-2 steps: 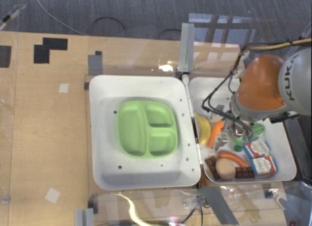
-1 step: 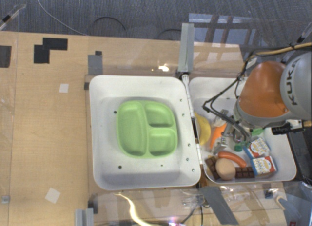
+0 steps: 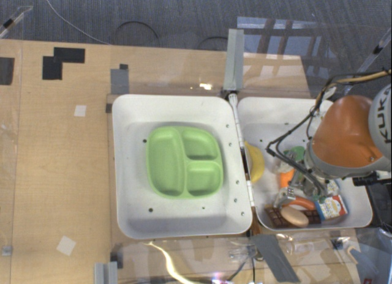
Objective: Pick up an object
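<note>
Reaching in from the right, the arm (image 3: 346, 133) hangs over the right bin (image 3: 269, 114), its end effector (image 3: 298, 192) down among a cluster of small items near the front edge; whether it is clenched or released cannot be told. Just beside it lie a tan oval piece (image 3: 295, 217), a small carton (image 3: 331, 207), an orange item (image 3: 286, 179) and a banana (image 3: 257, 161). A green divided plate (image 3: 184, 161) sits in the left bin (image 3: 131, 117) on the bench (image 3: 55, 172).

Wood bench (image 3: 55, 172) on grey carpet floor (image 3: 153, 1).
Black tape patches (image 3: 61, 61) sat on the bench's far left; a thin cable (image 3: 67, 19) ran across the carpet.
</note>
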Motion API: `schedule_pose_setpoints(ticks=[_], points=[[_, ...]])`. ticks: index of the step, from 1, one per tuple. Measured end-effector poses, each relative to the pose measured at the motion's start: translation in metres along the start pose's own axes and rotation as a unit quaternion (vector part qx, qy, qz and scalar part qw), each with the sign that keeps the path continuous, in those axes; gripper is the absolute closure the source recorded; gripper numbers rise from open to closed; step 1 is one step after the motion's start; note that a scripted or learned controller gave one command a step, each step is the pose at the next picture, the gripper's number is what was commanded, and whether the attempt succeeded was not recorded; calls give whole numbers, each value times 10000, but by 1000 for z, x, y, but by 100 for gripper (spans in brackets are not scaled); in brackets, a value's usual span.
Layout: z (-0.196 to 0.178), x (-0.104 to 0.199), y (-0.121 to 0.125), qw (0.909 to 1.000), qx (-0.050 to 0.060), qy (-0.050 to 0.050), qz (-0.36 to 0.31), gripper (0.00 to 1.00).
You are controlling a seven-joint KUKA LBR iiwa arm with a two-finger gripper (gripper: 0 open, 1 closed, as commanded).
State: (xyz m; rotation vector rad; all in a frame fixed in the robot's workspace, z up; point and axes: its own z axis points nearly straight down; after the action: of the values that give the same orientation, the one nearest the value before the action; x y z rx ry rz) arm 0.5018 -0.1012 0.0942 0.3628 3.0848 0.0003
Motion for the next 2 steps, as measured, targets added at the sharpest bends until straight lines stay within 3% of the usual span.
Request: schedule_pose_setpoints(ticks=[1,2], points=[[3,-14,15,9994,23,85,326,0],[5,-44,24,9998,14,86,157,0]])
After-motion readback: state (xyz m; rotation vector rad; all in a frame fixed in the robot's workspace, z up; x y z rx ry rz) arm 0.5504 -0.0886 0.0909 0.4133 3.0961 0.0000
